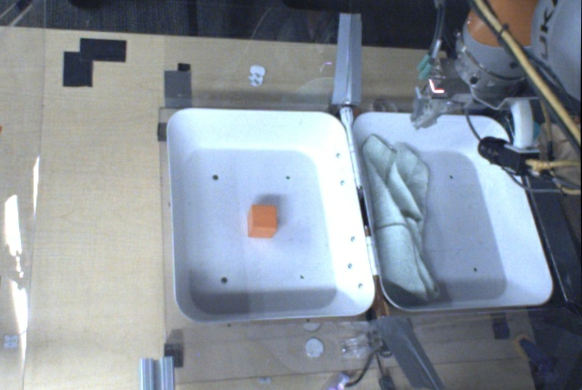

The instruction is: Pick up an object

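A small orange cube point(263, 221) lies near the middle of the left white bin point(195, 188). A crumpled grey-green cloth point(398, 215) stretches along the left side of the right white bin point(500, 234), from its back to its front. My gripper point(426, 113) hangs over the back edge of the right bin, just behind and to the right of the cloth's top end, with nothing seen in it. The arm's grey wrist and orange band rise toward the upper right corner.
A grey metal post point(346, 61) stands behind the seam between the two bins. Black cables and a connector point(498, 152) hang over the right bin's back right. The wooden bench point(91, 225) extends left of the bins.
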Tool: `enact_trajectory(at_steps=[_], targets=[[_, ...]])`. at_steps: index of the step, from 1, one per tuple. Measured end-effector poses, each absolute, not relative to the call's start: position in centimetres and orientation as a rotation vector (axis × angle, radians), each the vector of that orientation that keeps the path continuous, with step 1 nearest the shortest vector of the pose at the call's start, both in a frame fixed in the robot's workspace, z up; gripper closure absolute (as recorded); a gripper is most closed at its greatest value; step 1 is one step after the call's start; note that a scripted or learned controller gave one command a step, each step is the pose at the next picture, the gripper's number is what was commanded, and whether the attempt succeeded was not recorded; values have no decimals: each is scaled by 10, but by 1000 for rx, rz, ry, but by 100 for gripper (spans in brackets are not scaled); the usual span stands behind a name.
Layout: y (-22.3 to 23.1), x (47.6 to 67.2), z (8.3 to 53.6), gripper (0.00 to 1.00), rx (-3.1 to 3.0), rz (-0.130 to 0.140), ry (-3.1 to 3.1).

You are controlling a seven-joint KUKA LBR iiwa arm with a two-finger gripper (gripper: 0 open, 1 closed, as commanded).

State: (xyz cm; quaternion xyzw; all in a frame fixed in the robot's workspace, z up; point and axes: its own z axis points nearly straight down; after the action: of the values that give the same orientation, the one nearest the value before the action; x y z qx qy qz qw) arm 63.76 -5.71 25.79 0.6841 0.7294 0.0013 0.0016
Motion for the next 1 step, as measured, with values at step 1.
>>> enact_trajectory(at_steps=[1], targets=[[-2,622,200,100,1790,2,2580]])
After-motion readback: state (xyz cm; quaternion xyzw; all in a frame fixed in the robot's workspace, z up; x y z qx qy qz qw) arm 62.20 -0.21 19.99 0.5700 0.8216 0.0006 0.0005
